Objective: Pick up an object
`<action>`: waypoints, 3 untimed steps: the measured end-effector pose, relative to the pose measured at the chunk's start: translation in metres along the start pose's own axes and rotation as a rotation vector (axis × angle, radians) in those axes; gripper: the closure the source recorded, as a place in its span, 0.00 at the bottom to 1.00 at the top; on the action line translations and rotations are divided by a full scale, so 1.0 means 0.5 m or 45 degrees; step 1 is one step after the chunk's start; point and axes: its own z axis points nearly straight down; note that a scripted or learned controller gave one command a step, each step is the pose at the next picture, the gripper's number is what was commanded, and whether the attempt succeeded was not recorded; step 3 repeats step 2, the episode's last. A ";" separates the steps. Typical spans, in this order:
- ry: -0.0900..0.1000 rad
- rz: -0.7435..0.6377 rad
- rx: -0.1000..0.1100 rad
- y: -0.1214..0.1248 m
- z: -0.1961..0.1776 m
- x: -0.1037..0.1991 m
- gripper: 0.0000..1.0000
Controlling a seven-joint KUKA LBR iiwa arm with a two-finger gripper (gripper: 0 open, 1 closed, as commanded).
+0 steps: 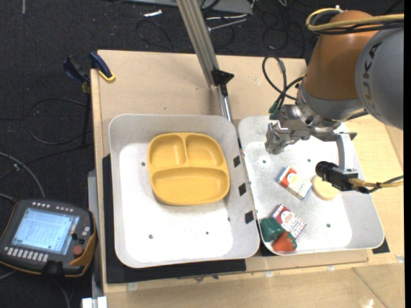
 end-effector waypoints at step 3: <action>-0.001 -0.001 0.003 -0.045 0.035 0.239 1.00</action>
